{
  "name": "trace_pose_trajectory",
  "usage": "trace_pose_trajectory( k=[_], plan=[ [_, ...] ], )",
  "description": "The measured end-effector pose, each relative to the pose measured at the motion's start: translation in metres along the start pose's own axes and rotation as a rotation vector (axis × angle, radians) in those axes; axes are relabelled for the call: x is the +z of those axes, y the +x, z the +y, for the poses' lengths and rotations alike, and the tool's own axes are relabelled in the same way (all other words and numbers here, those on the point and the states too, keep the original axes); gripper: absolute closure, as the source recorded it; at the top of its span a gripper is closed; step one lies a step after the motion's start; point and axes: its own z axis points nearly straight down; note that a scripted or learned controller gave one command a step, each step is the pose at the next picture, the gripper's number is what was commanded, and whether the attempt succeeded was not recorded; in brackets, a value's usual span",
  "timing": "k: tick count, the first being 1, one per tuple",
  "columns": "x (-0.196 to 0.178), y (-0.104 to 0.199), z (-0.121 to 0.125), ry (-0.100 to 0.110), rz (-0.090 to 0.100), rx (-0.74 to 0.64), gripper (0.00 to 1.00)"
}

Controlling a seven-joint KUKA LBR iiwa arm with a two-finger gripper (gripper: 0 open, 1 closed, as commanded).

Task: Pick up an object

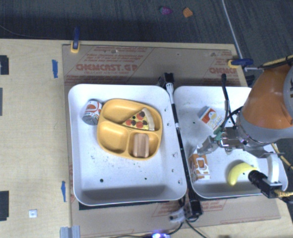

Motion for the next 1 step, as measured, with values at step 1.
trace_pose_trajectory(
  k=[1],
  plan=[
    [0.0766,-0.0396,0.0063,-0.017,0.005,-0.002,0.0]
  ],
)
